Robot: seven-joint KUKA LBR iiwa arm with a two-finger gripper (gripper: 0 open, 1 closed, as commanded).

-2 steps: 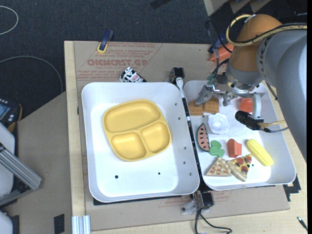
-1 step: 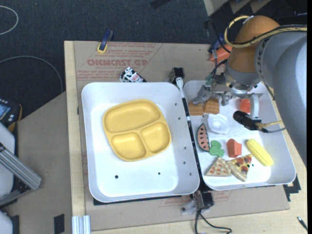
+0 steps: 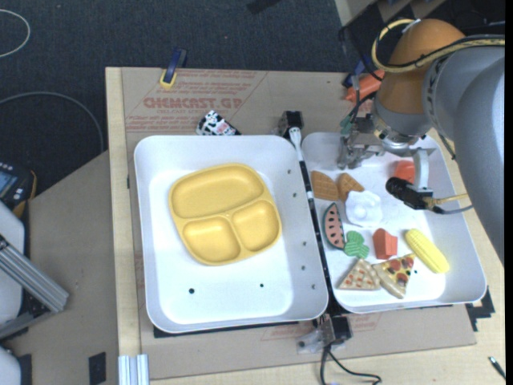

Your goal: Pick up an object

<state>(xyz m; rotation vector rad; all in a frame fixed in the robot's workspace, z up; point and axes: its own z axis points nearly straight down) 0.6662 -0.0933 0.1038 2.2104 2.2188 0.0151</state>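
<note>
So the gripper (image 3: 353, 157) is down over the back-left corner of the right bin (image 3: 469, 275), and honestly I can't tell how it's set from this angle. Nothing visibly in it. All the toy food sits in that bin: two tan cracker-looking pieces (image 3: 335, 186) just in front of the gripper, a white lump (image 3: 365, 208), a watermelon slice (image 3: 333, 226), broccoli (image 3: 356, 247), a red block (image 3: 385, 242), corn (image 3: 426, 250) and two pizza slices (image 3: 378, 275) by the front edge. The left bin (image 3: 152, 295) just carries a yellow divided plate (image 3: 224, 213). My guess is the crackers are the nearest target: light, stiff plastic, probably slick, and lying flat, so pinch across the narrow edges.
</note>
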